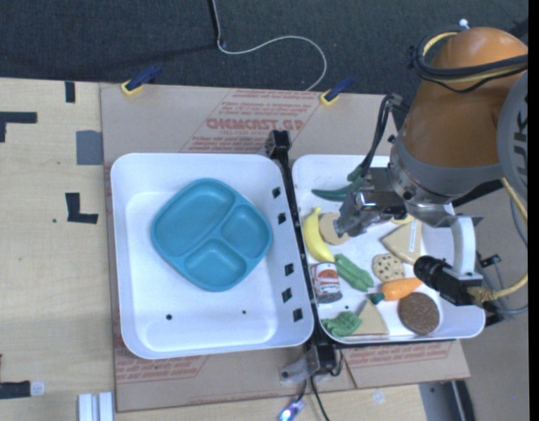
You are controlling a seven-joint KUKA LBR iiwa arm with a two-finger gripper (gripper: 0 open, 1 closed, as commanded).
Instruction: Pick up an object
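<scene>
My gripper (pixel 350 222) hangs over the upper left part of the right bin (pixel 466 327), just right of a yellow banana (pixel 317 235). A dark green leafy piece (pixel 333 192) lies right above it. Below the gripper are a green pickle-like piece (pixel 353 271), a small can (pixel 327 282), a cookie (pixel 386 266), an orange carrot (pixel 399 288) and a brown round patty (pixel 419 312). A pale cheese wedge (pixel 400 239) sits partly under the arm. I see nothing clearly held.
The left bin (pixel 133 235) holds a blue divided plate (pixel 211 233). The bulky orange and grey arm (pixel 457 103) covers the right bin's upper right. A green leaf (pixel 342 324) and a bread slice (pixel 371 321) lie at the right bin's front edge.
</scene>
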